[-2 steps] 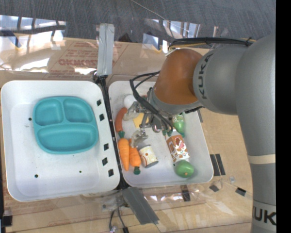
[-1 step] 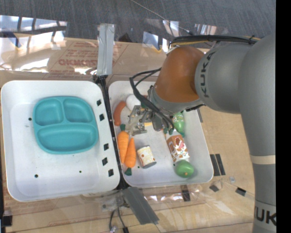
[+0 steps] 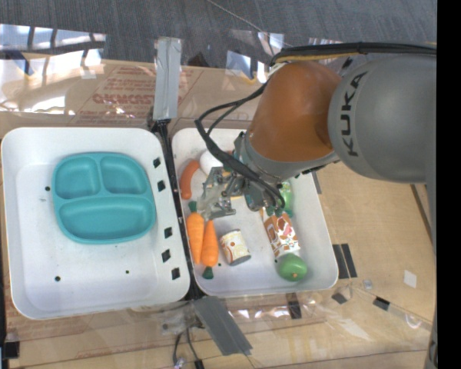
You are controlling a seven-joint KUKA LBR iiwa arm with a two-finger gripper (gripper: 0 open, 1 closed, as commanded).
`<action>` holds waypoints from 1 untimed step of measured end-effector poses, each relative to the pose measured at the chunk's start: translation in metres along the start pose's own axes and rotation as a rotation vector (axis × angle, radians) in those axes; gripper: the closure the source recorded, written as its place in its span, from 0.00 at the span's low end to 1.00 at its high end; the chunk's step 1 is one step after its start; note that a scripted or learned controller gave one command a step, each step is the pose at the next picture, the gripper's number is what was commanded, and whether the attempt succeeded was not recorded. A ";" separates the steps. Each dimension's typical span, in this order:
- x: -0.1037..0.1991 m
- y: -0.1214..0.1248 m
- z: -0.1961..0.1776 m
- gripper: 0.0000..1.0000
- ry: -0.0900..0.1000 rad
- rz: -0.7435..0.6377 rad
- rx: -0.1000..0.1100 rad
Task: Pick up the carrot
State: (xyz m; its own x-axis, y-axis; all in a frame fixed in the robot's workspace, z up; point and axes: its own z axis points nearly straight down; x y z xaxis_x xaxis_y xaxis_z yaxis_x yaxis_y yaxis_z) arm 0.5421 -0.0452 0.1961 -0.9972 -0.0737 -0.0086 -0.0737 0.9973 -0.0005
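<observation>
Carrot (image 3: pixel 201 238) lay against the right bin's (image 3: pixel 323 229) left wall, stiff, light, tapered; best gripped mid-body. Jaws hung just above it, their state unreadable.

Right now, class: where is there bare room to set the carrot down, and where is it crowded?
Free: the left bin floor around the teal tray. Crowded: the right bin, where the carrot, cans and green fruit pack under the gripper.

Single overhead camera, slanted down, both bins (image 3: pixel 31 206).
</observation>
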 end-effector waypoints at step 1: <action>0.050 0.029 0.004 1.00 0.009 -0.109 -0.002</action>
State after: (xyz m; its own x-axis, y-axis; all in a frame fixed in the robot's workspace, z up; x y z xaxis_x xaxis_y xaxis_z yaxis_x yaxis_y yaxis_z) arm 0.4896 -0.0198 0.1918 -0.9833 -0.1821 0.0008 -0.1821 0.9833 0.0006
